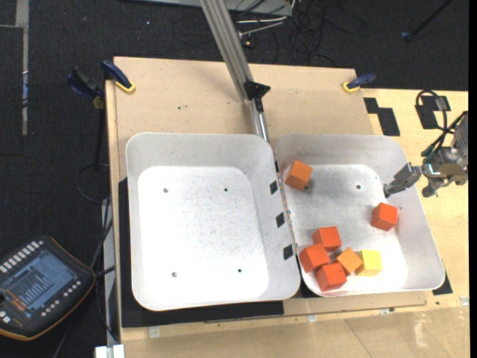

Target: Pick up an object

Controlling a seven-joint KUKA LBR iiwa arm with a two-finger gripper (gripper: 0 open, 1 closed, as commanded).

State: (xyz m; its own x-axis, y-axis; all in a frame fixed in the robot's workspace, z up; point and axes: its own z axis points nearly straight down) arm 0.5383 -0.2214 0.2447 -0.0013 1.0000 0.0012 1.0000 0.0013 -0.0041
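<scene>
1. Lying under everything, a pale wooden counter (194, 99) bears the left bin (138, 162) and the right bin (343, 196) side by side; dark carpeted floor (52, 162) surrounds it; a blue clamp (118, 77) grips its far-left corner.
2. A teach pendant (37, 286) sits on the floor at lower left; a slanted metal rail (227, 39) runs down towards the seam between the bins.
3. The right bin holds six orange cubes and one yellow cube (370, 262); one orange cube (299, 175) sits near its far-left corner; a lone orange cube (384, 216) lies toward the right; the rest cluster near the front rim.
4. The arm (447, 162) reaches over the right rim; its jaws hang near the lone orange cube, apart from it; whether they are released or clenched cannot be told.
</scene>
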